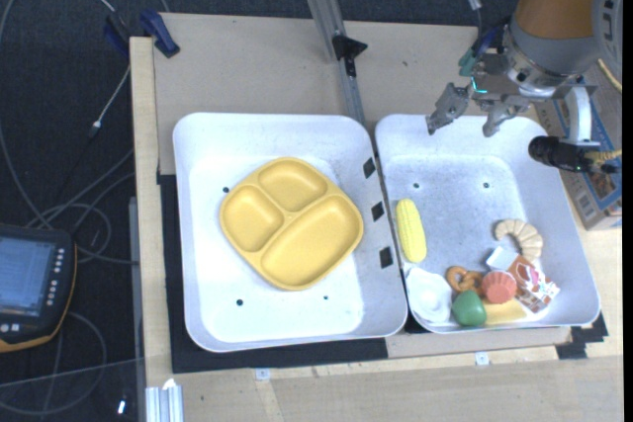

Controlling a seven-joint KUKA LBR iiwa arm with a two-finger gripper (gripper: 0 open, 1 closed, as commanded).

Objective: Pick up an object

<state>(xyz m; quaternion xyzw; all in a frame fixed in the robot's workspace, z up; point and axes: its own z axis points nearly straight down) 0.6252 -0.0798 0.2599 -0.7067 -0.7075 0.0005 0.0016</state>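
Hovering gripper [473,117] spread over right bin [450,178] far edge.

No text, label, brand, number or sign could be read anywhere. The handheld pendant [30,284], lying well to the left of the yellow divided plate [291,222], had a lit bluish screen, but whatever it displayed was too small and blurred to make out. A box [597,188] at the bench's edge, far to the right of the plate, carried some printed colour that stayed illegible. The small patterned toy [535,286], also right of the plate among the play food, showed red and white markings, yet no letters could be told.
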